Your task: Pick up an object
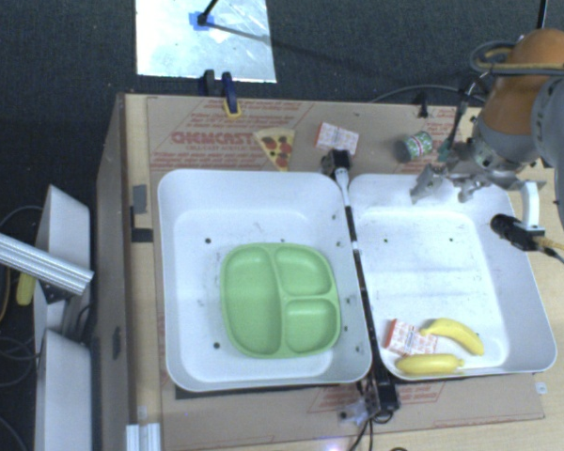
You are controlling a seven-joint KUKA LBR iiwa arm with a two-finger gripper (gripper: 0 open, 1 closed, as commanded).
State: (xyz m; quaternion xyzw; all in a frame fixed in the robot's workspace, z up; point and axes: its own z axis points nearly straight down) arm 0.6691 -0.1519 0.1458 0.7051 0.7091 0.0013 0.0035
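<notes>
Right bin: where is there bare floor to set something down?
The right bin is bare across its middle and far part, between the divider and the right wall. Its near edge is crowded: two bananas and a packet. The tool hangs over the far rim.

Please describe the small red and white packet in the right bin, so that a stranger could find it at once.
Look at the right bin, at its near edge. There a small red and white packet lies beside two bananas; it alone is flat and not yellow.
</notes>
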